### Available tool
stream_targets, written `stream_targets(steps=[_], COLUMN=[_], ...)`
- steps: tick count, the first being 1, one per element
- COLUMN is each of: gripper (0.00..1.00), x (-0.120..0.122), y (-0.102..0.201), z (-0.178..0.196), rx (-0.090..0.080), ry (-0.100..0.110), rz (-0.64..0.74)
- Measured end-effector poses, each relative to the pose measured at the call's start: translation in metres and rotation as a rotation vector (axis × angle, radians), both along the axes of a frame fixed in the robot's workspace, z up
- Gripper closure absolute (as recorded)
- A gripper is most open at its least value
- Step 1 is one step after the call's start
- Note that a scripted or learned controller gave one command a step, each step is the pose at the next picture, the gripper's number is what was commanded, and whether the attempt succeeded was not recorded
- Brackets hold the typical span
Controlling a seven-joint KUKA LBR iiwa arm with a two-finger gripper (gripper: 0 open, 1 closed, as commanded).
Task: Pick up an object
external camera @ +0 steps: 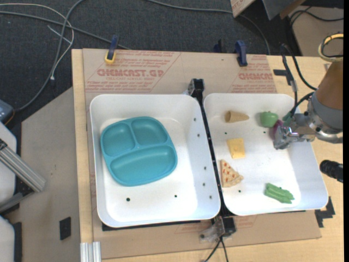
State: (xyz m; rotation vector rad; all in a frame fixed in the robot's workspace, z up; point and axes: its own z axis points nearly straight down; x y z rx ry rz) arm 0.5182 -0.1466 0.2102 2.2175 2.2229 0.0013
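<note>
Pincer (280, 136) low in right bin (305, 168), grip state unclear. Green ball (268, 118) just beside, up-left; cheese (236, 148) farther left. Best centred squarely over ball before closing.

A divided plate (139, 150) lies in the left bin (103, 105); five food pieces lie scattered in the right bin (310, 162).

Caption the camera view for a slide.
Arm's hand low in the right bin beside a green toy, with cone, cheese, pizza nearby; teal plate in left bin.
</note>
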Motion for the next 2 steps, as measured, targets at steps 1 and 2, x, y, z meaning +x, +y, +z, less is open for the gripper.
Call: stream_targets(steps=[1, 2], gripper=[1.0, 1.0], x=[0.004, 0.007], y=[0.0, 0.043], z=[0.04, 0.03], rx=[0.0, 0.004], ry=[0.002, 0.009], rz=[0.0, 0.003])
